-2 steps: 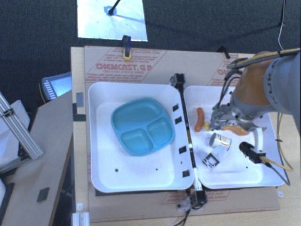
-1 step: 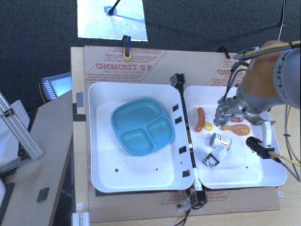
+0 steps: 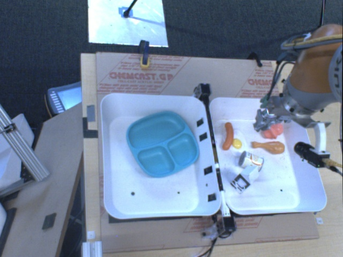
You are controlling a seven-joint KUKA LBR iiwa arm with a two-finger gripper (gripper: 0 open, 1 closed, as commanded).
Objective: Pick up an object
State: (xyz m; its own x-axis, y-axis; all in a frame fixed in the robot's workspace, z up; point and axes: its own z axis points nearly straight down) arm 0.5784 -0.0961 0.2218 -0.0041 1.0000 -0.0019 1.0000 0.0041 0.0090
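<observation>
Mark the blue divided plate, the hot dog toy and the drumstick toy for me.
blue divided plate [image 3: 161, 143], camera view, centre ridge.
hot dog toy [image 3: 229, 135], camera view, middle of the sausage.
drumstick toy [image 3: 271, 146], camera view, meaty end.

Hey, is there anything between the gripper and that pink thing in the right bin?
Nothing visible does. The gripper is low over the pink thing, at the bin's far right. The chicken drumstick lies just nearer the camera, the hot dog farther left, neither in between.

Two white bins [image 3: 161, 208] sit side by side. The left one holds one blue divided plate [image 3: 162, 142]. The right one [image 3: 305, 197] holds about six small toy items.
</observation>
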